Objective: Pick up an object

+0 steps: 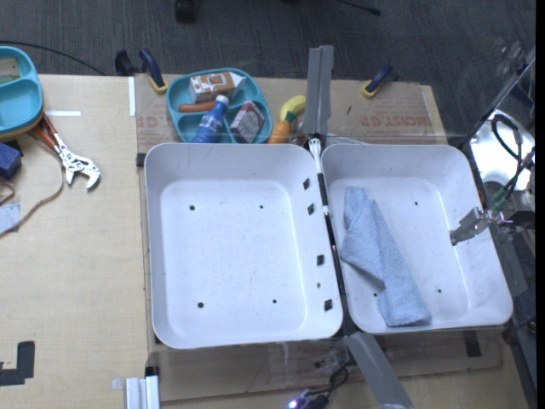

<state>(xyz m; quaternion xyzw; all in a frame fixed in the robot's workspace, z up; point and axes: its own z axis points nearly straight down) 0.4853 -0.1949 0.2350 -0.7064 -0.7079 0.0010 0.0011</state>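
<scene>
Looking at this, nothing's been grabbed yet. The cloth [381, 258] lies crumpled in the right bin [477, 305], toward its left side, and the left bin [170, 313] isn't in play. The gripper [470, 226] sits at the right bin's right rim, well apart from the cloth; can't tell its state. Next move, I reckon: swing left over the cloth, then drop onto a fold.
</scene>
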